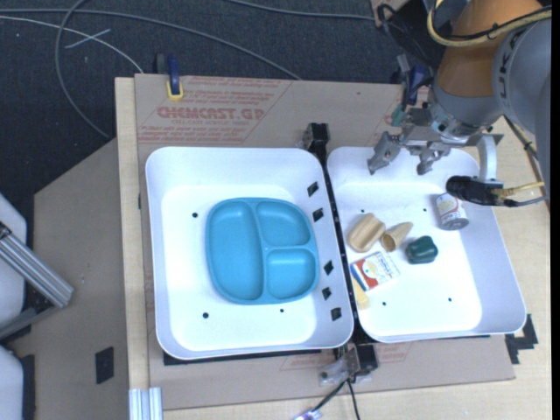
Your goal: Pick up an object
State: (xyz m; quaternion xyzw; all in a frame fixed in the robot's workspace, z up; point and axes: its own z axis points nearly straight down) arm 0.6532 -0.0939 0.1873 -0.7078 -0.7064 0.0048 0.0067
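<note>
My gripper hangs over the far edge of the right bin, its two grey fingers spread apart with nothing between them. Below it in that bin lie a tan cone-shaped piece, a smaller tan piece, a dark green block, a small can with a red and white label, and a flat white card with red and blue print. All of them rest on the bin floor, apart from the fingers.
The left bin holds a blue divided plate. A black clip strip runs between the bins. A black cable plug juts over the right bin near the can. Cardboard underlies both bins.
</note>
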